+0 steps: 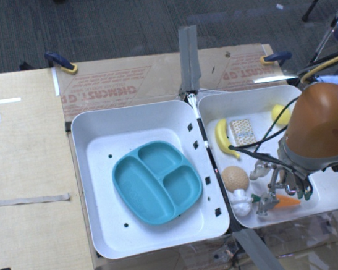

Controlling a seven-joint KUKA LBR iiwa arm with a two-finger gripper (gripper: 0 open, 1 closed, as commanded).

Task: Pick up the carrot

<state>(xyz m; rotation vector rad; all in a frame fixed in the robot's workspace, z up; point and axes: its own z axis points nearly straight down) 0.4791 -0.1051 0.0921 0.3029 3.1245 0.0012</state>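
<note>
The carrot (286, 203) lies at the near edge of the right bin (328, 202), just beside the hand (272, 201), which hangs low over it; whether the hand is spread or pinching cannot be told. The step looks like the approach-and-grasp; next it must straddle the carrot, clear of the egg (235, 178).

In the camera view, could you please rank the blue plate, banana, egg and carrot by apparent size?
1. blue plate
2. banana
3. egg
4. carrot, though the gripper partly covers it, so its rank is unsure.
</note>
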